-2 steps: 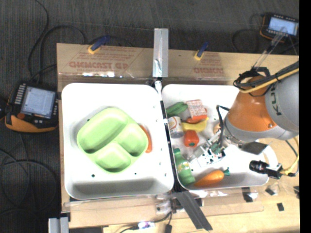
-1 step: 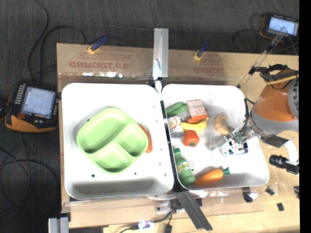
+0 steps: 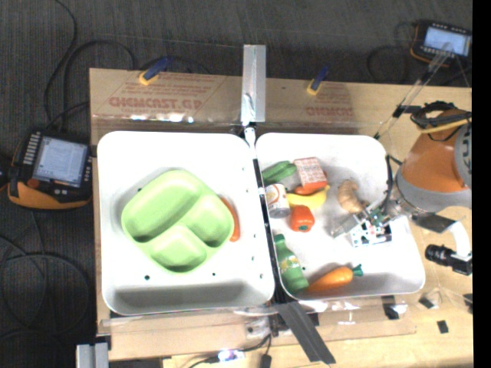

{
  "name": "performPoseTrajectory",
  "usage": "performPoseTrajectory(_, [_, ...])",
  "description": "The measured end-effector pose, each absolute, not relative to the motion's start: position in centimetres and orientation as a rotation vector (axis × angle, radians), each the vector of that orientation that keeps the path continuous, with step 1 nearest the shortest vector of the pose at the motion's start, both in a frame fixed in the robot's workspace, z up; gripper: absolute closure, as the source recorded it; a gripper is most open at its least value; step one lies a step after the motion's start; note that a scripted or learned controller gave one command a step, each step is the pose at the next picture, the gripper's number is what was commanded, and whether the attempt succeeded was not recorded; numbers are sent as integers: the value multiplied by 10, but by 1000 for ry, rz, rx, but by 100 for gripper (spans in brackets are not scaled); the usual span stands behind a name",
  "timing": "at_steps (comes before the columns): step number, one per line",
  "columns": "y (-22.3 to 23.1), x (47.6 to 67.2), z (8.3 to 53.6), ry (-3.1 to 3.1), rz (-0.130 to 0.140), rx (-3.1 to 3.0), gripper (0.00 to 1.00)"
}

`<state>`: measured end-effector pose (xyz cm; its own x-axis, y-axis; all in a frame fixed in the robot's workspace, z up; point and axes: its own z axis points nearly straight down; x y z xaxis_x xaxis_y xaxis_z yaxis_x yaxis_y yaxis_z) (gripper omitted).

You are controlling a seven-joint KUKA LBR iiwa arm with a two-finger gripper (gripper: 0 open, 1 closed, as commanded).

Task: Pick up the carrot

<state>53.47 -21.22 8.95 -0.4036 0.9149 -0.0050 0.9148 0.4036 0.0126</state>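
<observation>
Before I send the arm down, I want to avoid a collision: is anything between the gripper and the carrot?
Nothing visible. The gripper hangs in the right bin, and the carrot lies below it in view near the front wall, bare bin floor between them. A green bottle lies at the carrot's left end.

Across the far side of my bench lies a cardboard sheet (image 3: 169,98) with faded red printing that looks like "CHEMCAST GP", though I cannot be sure of every letter. More red print to the right on it (image 3: 330,110) is too faint to read.
</observation>
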Motion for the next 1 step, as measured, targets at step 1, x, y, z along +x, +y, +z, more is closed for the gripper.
performPoseTrajectory(1, [-106, 490, 160, 2690, 1, 1629, 0])
